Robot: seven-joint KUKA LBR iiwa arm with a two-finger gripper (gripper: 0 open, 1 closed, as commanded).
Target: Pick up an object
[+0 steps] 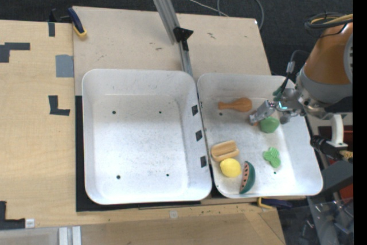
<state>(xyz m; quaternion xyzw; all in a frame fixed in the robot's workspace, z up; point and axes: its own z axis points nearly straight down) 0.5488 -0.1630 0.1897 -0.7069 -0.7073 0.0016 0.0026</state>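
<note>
Round green object (269,124) sits in the right bin (298,181), toward its far right side, smooth and ball-like, with the gripper (265,113) directly over it — whether the jaws are released or clenched I cannot tell. Risk: a round shape may roll or squirt out sideways if the jaws close off-centre. Brown drumstick-like toy (235,104) lies just left — could get nudged.

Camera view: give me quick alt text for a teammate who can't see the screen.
From the right, the grey and orange arm's claw sits low in the right bin, right at a round green object, with a drumstick toy just to its left. Nearer the camera lie a hot dog bun, lemon, watermelon slice and a small leafy green piece.
</note>
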